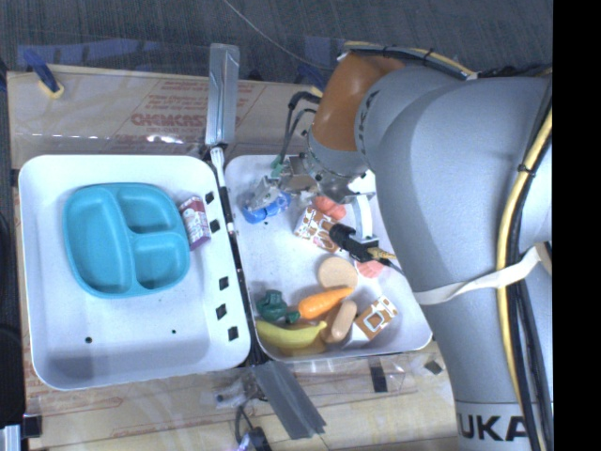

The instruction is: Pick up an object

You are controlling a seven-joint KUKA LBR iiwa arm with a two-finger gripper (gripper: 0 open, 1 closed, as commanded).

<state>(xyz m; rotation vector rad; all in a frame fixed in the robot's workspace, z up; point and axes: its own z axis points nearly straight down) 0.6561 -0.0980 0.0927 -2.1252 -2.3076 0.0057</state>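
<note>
The tool (282,178) hangs low over the far end of the right bin (282,261), just beside a small blue-and-clear object (255,203); whether it is clenched or released cannot be told. That object looks light and partly shiny plastic, probably slippery, so a hold across its narrow middle seems safest. Nearer the camera lie a carrot (325,302) and a banana (289,334), likely light toy food. Faint red print on the surface (169,109) is unreadable; the arm (460,214) bears the letters "UKA".

Bright, even overhead light — soft shadows, slightly grainy, mild blur.
</note>
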